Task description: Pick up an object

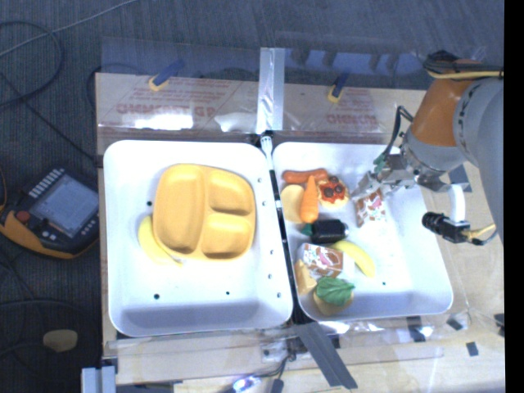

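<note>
1. right bin [426, 289]: white, shallow; toy food crowded along its left side, bare floor toward the right.
2. left bin [131, 301]: white, shallow; yellow divided tray [203, 211] lying face down, a banana [150, 242] peeking from under its left edge.
3. gripper [385, 173]: at the far right of the right bin, lowered over a red-and-white packet [372, 207]; opening too small and cluttered to judge, so grip state cannot be told; nothing visibly held.
4. likely target: the packet, just near of the fingertips, touching or almost so; contact not resolvable.
5. other candidates: carrot [309, 200], sausage [304, 175], black item [328, 230], second banana [358, 257], round printed piece [321, 259], green leaf piece [334, 288].
6. step in hand, as judged: descent or closing on the packet; no lift yet.
7. next move calls for: firm closure across the packet, then a straight rise clear of the bin wall.
</note>
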Motion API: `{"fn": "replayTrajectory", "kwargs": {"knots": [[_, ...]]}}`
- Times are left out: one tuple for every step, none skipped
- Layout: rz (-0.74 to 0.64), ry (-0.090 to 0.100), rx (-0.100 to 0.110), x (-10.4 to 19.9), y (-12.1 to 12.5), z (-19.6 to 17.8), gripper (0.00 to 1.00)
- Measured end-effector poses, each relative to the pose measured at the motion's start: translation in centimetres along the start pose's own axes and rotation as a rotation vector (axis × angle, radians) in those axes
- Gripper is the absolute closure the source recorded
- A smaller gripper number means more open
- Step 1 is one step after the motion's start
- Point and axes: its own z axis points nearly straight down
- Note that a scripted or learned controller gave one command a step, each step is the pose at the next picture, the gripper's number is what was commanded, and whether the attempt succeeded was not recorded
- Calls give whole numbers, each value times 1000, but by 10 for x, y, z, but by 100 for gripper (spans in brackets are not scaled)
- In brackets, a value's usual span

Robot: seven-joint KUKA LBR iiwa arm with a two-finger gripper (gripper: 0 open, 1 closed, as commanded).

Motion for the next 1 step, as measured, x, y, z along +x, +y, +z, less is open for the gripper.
{"fn": "replayTrajectory", "kwargs": {"knots": [[56, 3, -1, 85, 31, -133, 100]]}}
